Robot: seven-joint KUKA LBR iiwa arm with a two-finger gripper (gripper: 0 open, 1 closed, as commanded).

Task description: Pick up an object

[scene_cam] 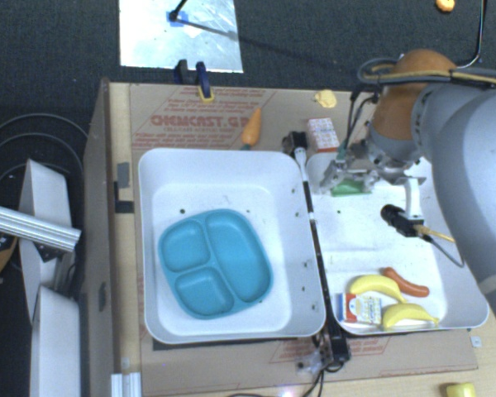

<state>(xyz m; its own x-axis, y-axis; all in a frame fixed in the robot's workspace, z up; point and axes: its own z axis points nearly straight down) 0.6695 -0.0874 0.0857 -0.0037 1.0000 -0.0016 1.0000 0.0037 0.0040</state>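
My gripper (pixel 344 175) hangs low over the far left corner of the right bin (pixel 347 238), reaching in from the right. A flat green thing (pixel 348 189) lies just under and in front of it, partly hidden by it. Whether they touch I cannot tell. Near the front of the same bin lie two yellow bananas (pixel 379 285) (pixel 408 313), a red sausage (pixel 408 284) and a small red-and-white carton (pixel 363 308).
The left bin (pixel 174 180) holds a blue divided plate (pixel 215 261). Behind the bins on the cardboard lie an orange carrot (pixel 250 128), a small pink-white box (pixel 322 132) and a yellow scrap (pixel 325 98). The grey arm (pixel 471 172) covers the right bin's right side.
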